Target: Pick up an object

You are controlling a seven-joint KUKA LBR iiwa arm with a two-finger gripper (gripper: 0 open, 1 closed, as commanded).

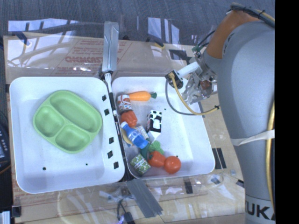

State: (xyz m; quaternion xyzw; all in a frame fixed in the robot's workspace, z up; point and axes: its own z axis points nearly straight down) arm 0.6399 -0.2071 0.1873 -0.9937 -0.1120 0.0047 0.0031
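The right bin [196, 139] holds a pile of small toys along its left side: an orange carrot [140, 96], a red-capped bottle [125, 106], a blue and white bottle [136, 135], a black and white cow-pattern piece [155, 121], a green cube-like item [139, 164] and a red tomato [172, 164]. My gripper [192, 93] hangs over the bin's upper right corner, apart from the toys, with cables looped below it. Nothing shows between its fingers.
The left bin [28, 171] holds a green divided plate [67, 120]. A metal strip [110, 48] stands at the divide between the bins. The grey arm [247, 101] fills the right side. Cardboard and tape lie behind the bins.
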